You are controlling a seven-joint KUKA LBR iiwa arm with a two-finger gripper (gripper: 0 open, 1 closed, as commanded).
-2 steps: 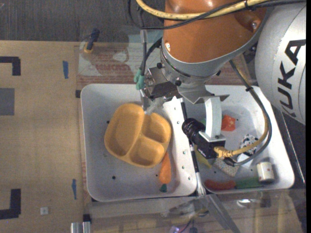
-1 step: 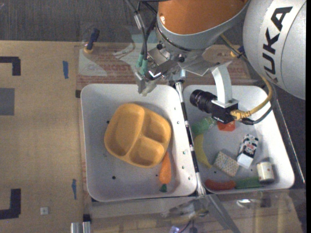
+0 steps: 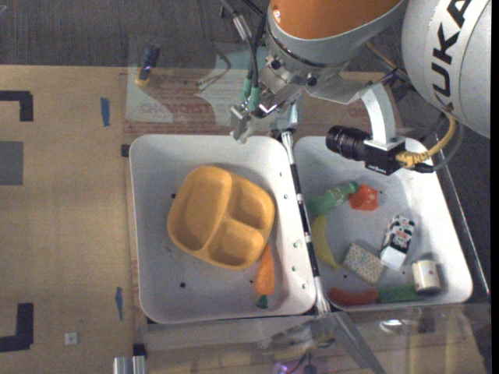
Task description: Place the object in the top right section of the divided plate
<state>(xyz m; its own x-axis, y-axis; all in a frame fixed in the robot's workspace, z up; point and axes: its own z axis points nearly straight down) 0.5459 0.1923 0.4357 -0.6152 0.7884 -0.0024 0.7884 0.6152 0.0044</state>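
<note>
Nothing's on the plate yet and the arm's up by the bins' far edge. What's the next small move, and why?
Probably swing the claw down over the right bin to pick an object: the yellow divided plate holds nothing, and the claw hangs above the bins' far rims, no object seen between its fingers.

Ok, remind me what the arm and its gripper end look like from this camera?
The arm is light grey with black KUKA lettering and a broad orange band above the wrist. Black and green cables run down to the metal gripper. A small black camera sits on a grey bracket.
</note>
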